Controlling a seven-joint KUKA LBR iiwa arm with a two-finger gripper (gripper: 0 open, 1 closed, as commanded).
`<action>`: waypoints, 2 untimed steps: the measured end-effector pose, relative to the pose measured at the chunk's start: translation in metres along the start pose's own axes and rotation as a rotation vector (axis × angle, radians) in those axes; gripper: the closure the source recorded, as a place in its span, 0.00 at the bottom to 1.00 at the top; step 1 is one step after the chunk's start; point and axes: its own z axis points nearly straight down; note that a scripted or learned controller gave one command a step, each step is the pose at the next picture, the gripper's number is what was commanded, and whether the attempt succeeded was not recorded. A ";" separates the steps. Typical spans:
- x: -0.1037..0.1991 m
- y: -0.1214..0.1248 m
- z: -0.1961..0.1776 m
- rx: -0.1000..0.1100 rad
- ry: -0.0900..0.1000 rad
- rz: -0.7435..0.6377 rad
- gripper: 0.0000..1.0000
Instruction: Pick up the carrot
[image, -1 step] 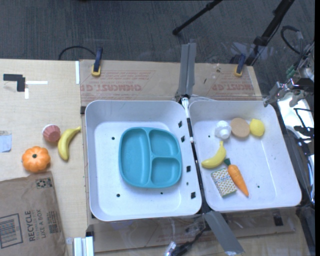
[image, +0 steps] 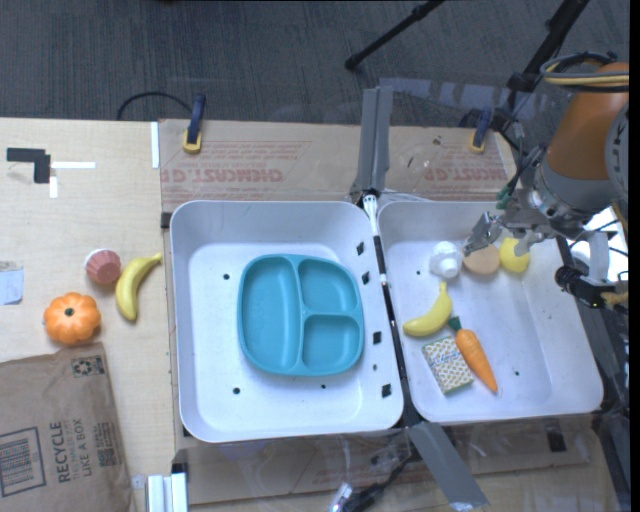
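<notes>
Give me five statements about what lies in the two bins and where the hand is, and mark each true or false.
1. The carrot lies in the right bin. True.
2. The blue divided plate sits in the right bin. False: it sits in the left bin.
3. The carrot lies beside a sponge. True.
4. The hand is over the carrot. False: it is near the right bin's far edge, by a tan piece and a yellow piece, apart from the carrot.
5. A banana lies in the right bin, above the carrot in the view. True.
</notes>
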 end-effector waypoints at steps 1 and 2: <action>0.054 -0.053 0.066 -0.001 0.000 0.055 0.00; 0.053 -0.053 0.059 0.002 0.000 0.060 1.00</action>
